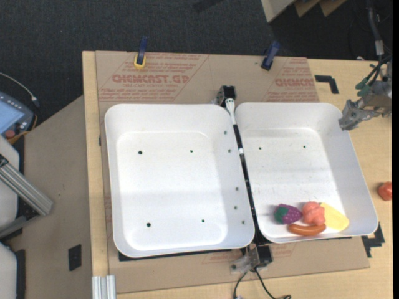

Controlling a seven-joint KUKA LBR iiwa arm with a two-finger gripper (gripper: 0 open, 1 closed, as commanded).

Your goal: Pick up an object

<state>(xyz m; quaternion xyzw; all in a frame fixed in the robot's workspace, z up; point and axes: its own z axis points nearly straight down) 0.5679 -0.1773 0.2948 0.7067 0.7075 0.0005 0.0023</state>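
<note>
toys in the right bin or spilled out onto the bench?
In. The purple toy, pink toy, yellow piece and orange sausage all lie clustered inside the right bin, at its near corner.

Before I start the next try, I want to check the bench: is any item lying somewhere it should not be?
Yes, one. A small orange-red object lies on the bench outside the right bin, past its right rim. The other toys, a purple piece, pink piece, yellow piece and orange sausage shape, sit clustered in that bin's near right corner.

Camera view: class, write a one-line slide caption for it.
Gripper poised over the right bin's far corner; toy foods clustered at its near edge; left bin alongside.
</note>
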